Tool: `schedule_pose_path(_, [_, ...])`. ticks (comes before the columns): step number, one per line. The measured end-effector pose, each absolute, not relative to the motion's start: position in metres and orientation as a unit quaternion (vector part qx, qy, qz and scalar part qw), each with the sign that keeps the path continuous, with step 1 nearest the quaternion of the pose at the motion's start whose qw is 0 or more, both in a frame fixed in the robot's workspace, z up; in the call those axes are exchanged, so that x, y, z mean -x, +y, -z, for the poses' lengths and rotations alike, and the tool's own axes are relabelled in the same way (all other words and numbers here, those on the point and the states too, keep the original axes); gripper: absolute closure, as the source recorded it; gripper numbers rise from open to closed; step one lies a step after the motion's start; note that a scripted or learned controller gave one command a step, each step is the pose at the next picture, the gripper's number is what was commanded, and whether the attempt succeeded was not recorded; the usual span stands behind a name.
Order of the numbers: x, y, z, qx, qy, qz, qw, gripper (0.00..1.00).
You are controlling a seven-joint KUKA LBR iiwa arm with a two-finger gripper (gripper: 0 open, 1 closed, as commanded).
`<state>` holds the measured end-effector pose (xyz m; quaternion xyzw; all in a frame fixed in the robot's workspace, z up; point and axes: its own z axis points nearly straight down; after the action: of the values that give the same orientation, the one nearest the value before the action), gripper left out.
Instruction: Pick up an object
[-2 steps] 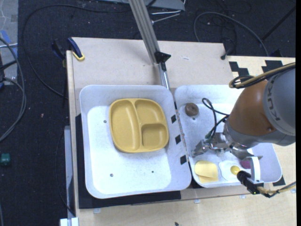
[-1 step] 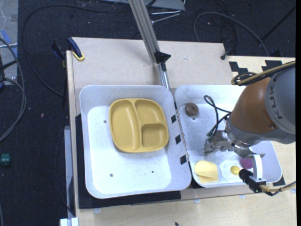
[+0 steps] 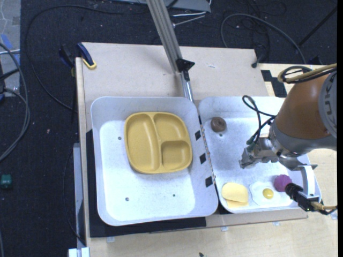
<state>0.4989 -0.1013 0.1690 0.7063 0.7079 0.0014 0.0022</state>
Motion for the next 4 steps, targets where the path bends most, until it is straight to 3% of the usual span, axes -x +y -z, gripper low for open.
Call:
schedule_pose_path(1, [-0.501, -0.112, -0.221, -0.707, 0.708, -0.0013, 0.003, 1.0])
schedule_pose_path(2, [-0.502, -0.112, -0.218, -0.707, 0.707, 0.0, 0.0, 1.0])
schedule_pose_path(4, [-0.502, -0.001, -0.208, -0.704, 0.71, -0.0006, -0.001, 1.0])
